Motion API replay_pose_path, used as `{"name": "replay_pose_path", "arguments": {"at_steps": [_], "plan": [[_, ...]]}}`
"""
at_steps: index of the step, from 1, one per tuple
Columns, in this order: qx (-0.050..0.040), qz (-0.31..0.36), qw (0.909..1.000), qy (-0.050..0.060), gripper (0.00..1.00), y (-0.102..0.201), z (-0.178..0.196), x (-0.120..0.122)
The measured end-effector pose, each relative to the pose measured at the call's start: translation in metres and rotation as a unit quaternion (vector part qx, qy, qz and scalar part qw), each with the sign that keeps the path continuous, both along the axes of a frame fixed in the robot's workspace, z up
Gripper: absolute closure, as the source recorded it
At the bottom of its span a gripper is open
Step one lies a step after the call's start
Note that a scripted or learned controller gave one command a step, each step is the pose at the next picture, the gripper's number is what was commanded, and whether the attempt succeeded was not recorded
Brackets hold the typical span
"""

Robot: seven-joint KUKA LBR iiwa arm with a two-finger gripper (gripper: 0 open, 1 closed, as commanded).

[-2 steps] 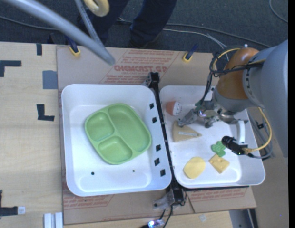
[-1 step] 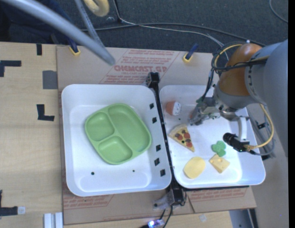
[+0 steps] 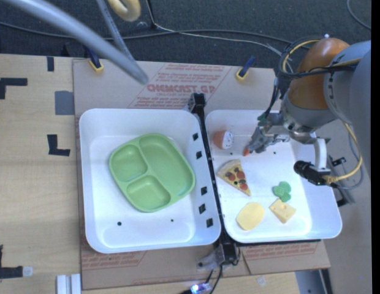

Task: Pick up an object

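My gripper hangs over the back of the right bin, its tips pointing down near the bin floor. A small orange and white toy lies just to its left, apart from the tips. A pizza slice lies in front of the gripper, toward the bin's middle. Farther front sit a green broccoli piece, a yellow cheese wedge and a pale yellow round piece. Nothing shows between the tips.
The left bin holds a green divided plate. A black divider runs between the bins. The grey arm with its orange band fills the right rear. A grey pole crosses the upper left.
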State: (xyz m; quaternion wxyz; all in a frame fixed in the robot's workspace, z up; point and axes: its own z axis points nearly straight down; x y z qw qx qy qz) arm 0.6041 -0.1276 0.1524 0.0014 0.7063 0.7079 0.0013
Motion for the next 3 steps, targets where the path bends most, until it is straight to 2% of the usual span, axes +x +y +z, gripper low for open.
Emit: {"name": "replay_pose_path", "arguments": {"at_steps": [2,3], "plan": [[-0.0005,0.0,1.0,0.0,1.0,-0.003,0.094,0.006],[0.0011,0.002,1.0,0.002,1.0,0.057,0.099,0.009]]}}
